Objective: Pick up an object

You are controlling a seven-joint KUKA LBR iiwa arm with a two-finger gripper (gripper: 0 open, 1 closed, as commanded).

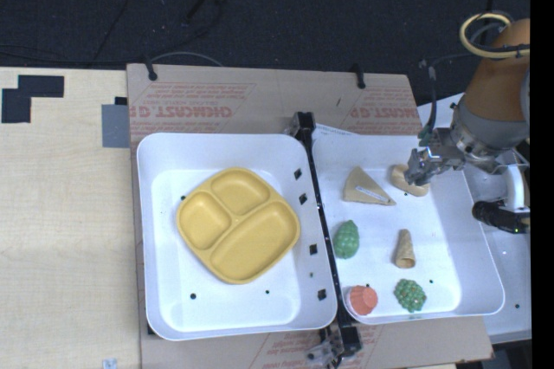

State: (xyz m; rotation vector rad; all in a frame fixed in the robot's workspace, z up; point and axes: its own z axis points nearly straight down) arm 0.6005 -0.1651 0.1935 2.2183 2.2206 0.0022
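In the right bin (467, 272), my gripper (421, 168) is low over the upper right part, right at a small tan piece (403, 181) that pokes out to its left. I cannot tell whether it touches that piece. A tan wedge (367, 188) lies just left of it. Further forward are a green lump (346, 239), a tan cone (404, 248), a green knobbly piece (410, 294) and an orange-red round piece (362, 300).
The left bin (164, 272) holds a yellow divided plate (239, 224). A black divider (318, 229) runs between the two bins. The arm's grey and orange body (498, 90) reaches in over the right bin's right rim. Cardboard lies under both bins.
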